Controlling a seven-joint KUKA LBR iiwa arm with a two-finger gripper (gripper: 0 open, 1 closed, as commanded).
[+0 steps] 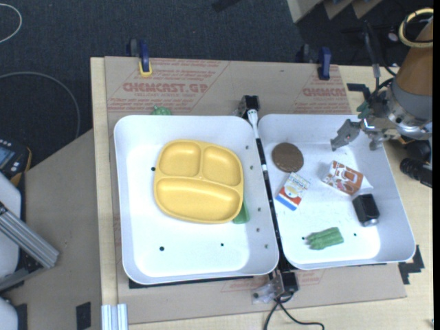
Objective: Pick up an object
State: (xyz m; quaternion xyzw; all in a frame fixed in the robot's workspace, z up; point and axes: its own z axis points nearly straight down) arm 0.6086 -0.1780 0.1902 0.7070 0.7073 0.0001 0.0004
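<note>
Nothing grabbed yet: gripper hanging jaws apart over right bin's far right corner, packet untouched nearby.

- two white bins sit side by side on a brown board with red print
- blue clamps pin the board's far edge, another one further right
- dark carpet floor behind the table, thin white cable looping across it
- black cable trails off the near edge
</note>
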